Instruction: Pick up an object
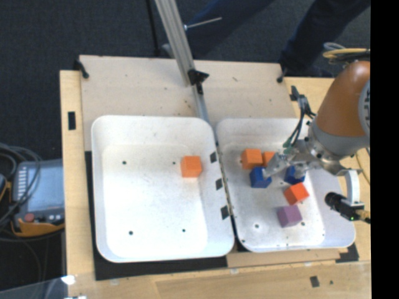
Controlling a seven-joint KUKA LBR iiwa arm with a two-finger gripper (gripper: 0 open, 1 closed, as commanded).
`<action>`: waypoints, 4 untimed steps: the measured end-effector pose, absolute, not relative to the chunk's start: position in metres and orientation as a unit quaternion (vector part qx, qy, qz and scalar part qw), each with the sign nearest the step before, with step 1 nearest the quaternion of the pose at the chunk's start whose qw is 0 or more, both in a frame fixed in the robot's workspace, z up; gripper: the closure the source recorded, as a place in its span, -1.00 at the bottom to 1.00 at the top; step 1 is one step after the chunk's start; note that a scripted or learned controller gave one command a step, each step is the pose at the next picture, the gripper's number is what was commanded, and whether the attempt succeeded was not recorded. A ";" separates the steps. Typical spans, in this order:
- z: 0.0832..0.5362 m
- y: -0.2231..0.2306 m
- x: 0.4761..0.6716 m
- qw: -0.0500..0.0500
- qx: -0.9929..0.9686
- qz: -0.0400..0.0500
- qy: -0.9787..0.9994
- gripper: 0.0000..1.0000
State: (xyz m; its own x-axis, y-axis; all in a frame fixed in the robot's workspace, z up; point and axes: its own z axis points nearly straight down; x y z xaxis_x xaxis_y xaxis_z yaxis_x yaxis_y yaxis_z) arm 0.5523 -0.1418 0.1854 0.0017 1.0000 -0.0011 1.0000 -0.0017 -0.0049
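Observation:
In the right bin [268,238] lie an orange block [252,158], two blue blocks [259,178] [295,175], an orange-red block [297,193] and a purple block [288,216]. A lone orange cube [191,166] sits in the left bin [124,229]. My gripper [278,166] hangs low over the cluster in the right bin, between the orange block and the two blue blocks. Its tip is grey and blurred against the blocks, and nothing shows as lifted off the bin floor.
A slanted aluminium rail [177,36] crosses the back of the bench and ends at the gap between the bins. The arm's orange band [343,104] overhangs the right bin's far right side. A cable and black connector [341,203] hang at the right rim.

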 end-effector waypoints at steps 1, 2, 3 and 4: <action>0.130 -0.136 0.559 0.001 -0.709 0.002 -0.705 -1.00; 0.097 -0.137 0.560 -0.002 -0.708 0.000 -0.706 -1.00; 0.109 -0.138 0.560 -0.001 -0.711 -0.002 -0.704 1.00; 0.159 -0.148 0.559 -0.002 -0.708 -0.001 -0.706 1.00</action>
